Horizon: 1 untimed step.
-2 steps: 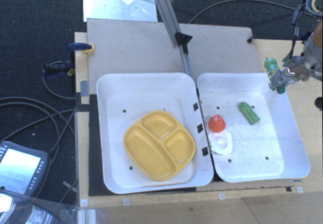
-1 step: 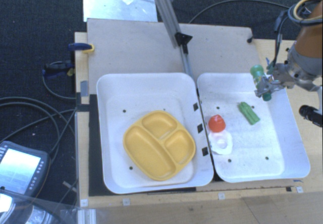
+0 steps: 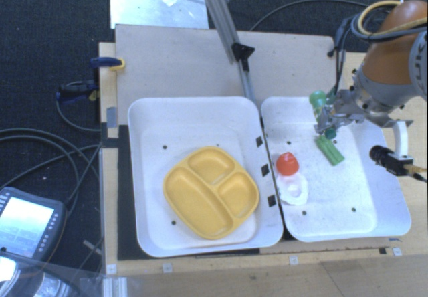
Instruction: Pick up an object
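Camera view: gripper (image 3: 326, 127) hangs over the right bin's (image 3: 374, 222) far edge, directly above a green stick (image 3: 330, 149), seemingly lined up to grab it. Yellow plate (image 3: 210, 191) fills the left bin (image 3: 147, 155).

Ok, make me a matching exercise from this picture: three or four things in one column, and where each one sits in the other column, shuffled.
Things:
1. yellow divided plate
2. green stick
3. red-capped white object
4. blue-handled clamp

Places:
A. right bin, just below the end effector
B. bench's left edge, outside the bins
C. left bin
D. right bin, near its left wall

Pairs: 1-C, 2-A, 3-D, 4-B
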Available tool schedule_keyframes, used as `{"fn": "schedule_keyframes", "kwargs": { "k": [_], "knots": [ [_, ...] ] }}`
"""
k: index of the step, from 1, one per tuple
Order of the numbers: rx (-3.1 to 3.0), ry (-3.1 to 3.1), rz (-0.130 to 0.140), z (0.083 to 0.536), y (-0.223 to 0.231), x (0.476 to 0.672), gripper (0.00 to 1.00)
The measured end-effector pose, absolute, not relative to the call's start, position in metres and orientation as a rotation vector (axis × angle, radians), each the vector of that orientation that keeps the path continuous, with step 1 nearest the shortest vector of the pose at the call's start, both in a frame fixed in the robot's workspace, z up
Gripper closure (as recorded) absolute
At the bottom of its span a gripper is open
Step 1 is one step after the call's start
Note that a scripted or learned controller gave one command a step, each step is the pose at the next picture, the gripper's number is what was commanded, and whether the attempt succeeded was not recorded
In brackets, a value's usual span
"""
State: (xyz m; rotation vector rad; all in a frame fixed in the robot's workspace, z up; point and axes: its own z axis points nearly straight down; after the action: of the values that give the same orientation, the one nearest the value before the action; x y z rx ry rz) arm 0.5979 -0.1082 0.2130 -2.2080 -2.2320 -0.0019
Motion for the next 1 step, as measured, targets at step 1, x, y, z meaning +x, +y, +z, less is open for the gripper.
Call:
{"fn": "schedule_keyframes", "kwargs": {
  "k": [1],
  "knots": [
    [-2.208,-2.233,-0.005,0.2266,-0.0562,0.5856,1.0]
  ]
}}
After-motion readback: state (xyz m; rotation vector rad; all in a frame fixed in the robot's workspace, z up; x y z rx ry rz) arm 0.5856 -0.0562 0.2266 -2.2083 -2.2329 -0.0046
